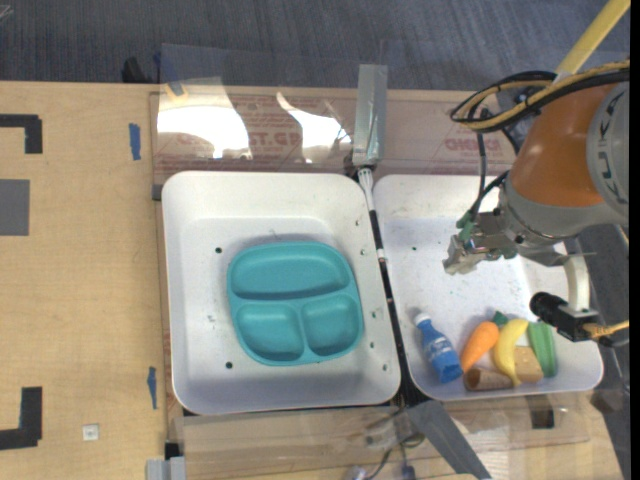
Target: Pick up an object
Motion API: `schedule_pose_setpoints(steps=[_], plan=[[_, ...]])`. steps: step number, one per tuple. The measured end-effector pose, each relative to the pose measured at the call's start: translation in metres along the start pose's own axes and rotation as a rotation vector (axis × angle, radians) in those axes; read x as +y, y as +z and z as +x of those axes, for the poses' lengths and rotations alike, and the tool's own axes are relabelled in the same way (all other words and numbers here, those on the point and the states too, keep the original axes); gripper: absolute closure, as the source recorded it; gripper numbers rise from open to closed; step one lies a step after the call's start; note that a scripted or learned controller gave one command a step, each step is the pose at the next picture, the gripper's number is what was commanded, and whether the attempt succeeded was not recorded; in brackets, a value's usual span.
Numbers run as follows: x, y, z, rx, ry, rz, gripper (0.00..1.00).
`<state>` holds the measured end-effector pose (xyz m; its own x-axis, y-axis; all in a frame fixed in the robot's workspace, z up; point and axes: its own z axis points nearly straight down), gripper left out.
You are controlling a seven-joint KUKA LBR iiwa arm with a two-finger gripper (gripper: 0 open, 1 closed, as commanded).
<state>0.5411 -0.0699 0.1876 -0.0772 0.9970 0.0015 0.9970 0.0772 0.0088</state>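
Nearest the camera, along the near wall of the right bin [590, 373], a small cluster of toy items is seen: a blue bottle [437, 348] lying tilted, an orange carrot [479, 340] leaning beside it, a yellow banana [513, 345], a green vegetable [542, 346] and a brown cork-like piece [490, 377] at the foot of the carrot. The carrot, banana and green piece are packed close together, apparently touching, while the bottle lies just beside the carrot on the side toward the left bin [190, 218].

The gripper [465, 258] is positioned over the middle of the right bin, farther from the camera than the cluster and well apart from it, above bare white floor. Nothing is seen between its fingers; whether they are spread or closed cannot be told from this angle. The bottle is the closest item to it, lying below it in the view. A grey arm with an orange band [560, 148] is carried in from the right.

A teal divided plate [293, 300] is set flat in the middle of the left bin, across the divider from the bottle
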Motion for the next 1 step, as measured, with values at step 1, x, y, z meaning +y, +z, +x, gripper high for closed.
schedule_pose_setpoints(steps=[1], plan=[[-0.0027, 0.0031, -0.0036, -0.002, 0.006, 0.008, 0.0]])
